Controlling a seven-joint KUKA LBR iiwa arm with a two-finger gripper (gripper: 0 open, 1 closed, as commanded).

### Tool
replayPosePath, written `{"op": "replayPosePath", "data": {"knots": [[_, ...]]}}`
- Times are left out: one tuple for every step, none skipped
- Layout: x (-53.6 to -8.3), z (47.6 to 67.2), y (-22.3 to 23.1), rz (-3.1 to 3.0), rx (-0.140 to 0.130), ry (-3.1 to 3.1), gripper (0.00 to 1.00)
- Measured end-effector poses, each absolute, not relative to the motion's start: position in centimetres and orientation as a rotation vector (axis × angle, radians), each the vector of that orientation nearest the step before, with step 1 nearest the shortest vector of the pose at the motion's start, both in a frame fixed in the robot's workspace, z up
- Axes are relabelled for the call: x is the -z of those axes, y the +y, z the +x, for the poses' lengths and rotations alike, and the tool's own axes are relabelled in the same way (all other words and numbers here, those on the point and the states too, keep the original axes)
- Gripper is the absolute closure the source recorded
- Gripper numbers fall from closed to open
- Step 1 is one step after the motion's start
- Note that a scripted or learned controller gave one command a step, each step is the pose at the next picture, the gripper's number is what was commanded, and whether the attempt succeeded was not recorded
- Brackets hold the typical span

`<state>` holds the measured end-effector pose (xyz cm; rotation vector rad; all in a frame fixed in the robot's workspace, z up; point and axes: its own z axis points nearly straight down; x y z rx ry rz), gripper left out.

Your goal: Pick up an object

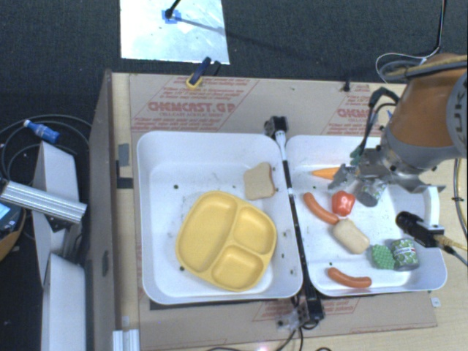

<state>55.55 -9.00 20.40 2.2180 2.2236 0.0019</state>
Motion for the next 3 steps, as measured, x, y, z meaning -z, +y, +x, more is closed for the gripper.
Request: {"op": "replayPosePath", "data": {"knots": [[-10.0,56.8,-9.6,2.219,-0.003,2.221,0.00],[-8.5,63.2,-10.1,2.216,-0.002,2.224,0.00],[-9.6,63.3,-10.1,2.213,-0.005,2.225,1.00]]}}
